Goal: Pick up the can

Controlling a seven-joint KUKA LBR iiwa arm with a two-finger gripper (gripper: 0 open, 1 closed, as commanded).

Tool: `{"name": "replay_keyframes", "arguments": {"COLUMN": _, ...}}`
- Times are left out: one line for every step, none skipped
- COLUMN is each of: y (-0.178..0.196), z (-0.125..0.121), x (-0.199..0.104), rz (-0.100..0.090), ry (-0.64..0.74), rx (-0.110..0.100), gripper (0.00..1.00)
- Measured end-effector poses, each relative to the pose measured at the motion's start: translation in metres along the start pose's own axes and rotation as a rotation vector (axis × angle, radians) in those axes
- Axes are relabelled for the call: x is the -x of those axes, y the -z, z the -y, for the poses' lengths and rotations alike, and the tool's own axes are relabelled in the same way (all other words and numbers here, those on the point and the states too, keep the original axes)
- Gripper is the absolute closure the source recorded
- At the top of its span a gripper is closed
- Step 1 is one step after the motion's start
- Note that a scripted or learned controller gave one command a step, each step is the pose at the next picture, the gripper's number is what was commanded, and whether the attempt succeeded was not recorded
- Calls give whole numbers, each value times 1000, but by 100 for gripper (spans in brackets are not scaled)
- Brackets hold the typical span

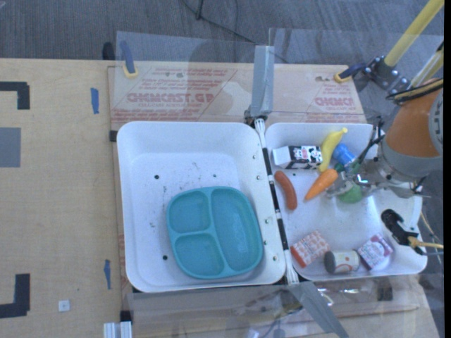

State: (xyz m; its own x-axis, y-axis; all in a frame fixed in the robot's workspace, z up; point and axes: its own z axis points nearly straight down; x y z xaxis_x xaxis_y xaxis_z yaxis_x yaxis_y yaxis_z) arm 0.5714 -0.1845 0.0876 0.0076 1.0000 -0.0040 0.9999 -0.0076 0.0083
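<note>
I see two white bins [134, 146]; the left holds a teal divided tray [213, 231]. In the right: yellow banana [331, 145], orange carrot [322, 183], red-brown sausage [286, 189], black-and-white carton [299, 155], red-and-white patterned packet [310, 248], pale can [342, 261] with red marking. The surface [49, 189] is tan.

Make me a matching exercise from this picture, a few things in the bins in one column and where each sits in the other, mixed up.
Things:
1. teal three-compartment plastic tray
2. yellow banana
3. small cylindrical can
4. reddish-brown sausage

Places:
A. near edge of the right bin
B. far part of the right bin
C. left bin
D. right bin, beside the divider between the bins

Pairs: 1-C, 2-B, 3-A, 4-D
</note>
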Motion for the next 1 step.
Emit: {"name": "replay_keyframes", "arguments": {"y": 1, "z": 53, "x": -15, "rz": -2, "ry": 39, "rx": 0, "gripper": 0}}
